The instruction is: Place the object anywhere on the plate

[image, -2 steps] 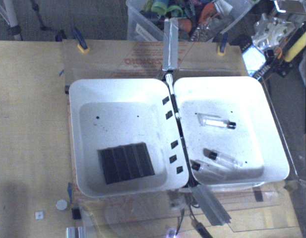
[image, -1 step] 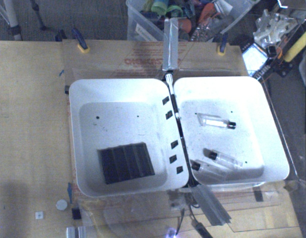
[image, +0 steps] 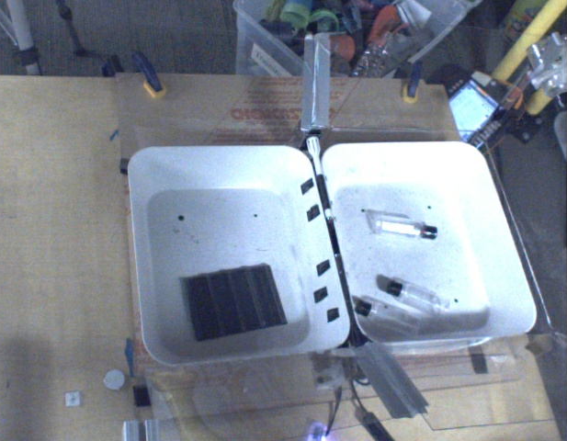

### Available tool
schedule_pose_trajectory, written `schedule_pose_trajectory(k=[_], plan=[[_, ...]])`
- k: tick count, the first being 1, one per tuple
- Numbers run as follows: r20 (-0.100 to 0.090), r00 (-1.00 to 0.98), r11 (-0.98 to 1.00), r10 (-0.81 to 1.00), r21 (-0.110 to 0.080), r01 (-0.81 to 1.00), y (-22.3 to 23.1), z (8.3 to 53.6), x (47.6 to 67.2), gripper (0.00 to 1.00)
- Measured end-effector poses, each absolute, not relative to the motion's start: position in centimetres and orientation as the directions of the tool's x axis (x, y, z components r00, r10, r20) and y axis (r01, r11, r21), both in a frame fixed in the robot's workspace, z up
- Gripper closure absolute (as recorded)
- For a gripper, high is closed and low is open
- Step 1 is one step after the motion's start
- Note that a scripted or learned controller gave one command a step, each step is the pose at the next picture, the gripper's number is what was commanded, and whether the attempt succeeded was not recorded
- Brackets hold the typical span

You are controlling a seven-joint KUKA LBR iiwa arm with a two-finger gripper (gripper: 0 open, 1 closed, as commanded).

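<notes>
A flat black ribbed plate lies in the front part of the left white bin. The right white bin holds three clear plastic tubes with black caps. One tube lies near the bin's middle. A second tube lies nearer the front. The third tube rests against the front left wall, close to the second.
A metal bar runs back from the seam between the bins, which carries black clips. Behind the bench stands a clear tub of colourful toys. Clamps sit at the back edge. Bare wooden bench lies left.
</notes>
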State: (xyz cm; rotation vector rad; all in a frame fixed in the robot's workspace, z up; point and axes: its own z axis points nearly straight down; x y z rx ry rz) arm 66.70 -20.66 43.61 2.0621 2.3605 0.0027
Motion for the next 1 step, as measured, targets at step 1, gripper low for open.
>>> schedule_pose_trajectory(k=[1], plan=[[0.0,-0.537,0.537,0.844,0.001,0.844,-14.93,43.65,66.7,1.0]])
